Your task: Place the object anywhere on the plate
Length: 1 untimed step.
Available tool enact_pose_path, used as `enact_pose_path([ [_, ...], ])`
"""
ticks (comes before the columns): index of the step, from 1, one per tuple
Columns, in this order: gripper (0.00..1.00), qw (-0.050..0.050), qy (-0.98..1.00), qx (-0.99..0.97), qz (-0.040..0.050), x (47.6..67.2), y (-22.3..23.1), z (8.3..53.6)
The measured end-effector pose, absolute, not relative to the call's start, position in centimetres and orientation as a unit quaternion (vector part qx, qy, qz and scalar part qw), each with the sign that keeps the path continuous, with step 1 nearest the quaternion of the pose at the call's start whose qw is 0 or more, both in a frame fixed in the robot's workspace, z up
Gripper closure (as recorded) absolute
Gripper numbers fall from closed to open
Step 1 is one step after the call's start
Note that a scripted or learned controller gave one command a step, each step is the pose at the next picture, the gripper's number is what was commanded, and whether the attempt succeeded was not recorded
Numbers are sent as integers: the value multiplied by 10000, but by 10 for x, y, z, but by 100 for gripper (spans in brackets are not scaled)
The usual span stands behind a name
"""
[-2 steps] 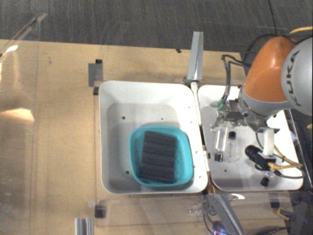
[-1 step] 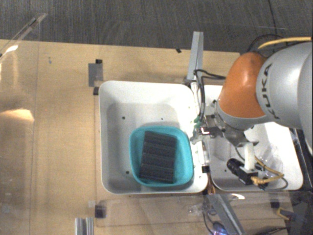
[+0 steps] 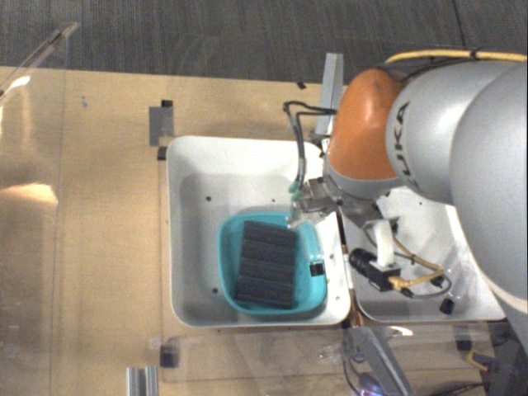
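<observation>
A turquoise plate [image 3: 309, 291] sits in the front right part of the left white bin [image 3: 194, 221]. A dark grey ribbed block [image 3: 266, 264] lies flat on the plate, covering most of its middle. The arm's orange band and grey wrist [image 3: 363, 143] hang over the divide between the two bins, just behind and to the right of the plate. The gripper [image 3: 299, 213] points down at the plate's back rim, close to the block's far end. Nothing shows between it and the block.
The right bin [image 3: 412, 299] lies mostly under the arm, with cables and a black fitting [image 3: 371, 269] hanging above it. Bare bin floor [image 3: 214, 192] stretches left and behind the plate. A wooden bench [image 3: 82, 221] surrounds the bins.
</observation>
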State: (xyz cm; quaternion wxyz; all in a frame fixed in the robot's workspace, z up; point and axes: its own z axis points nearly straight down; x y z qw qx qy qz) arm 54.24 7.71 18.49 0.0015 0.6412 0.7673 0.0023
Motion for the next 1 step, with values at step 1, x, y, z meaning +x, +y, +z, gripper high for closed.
enact_pose_path([
  [1,0,16,7670,6416,24,543,77,185],
])
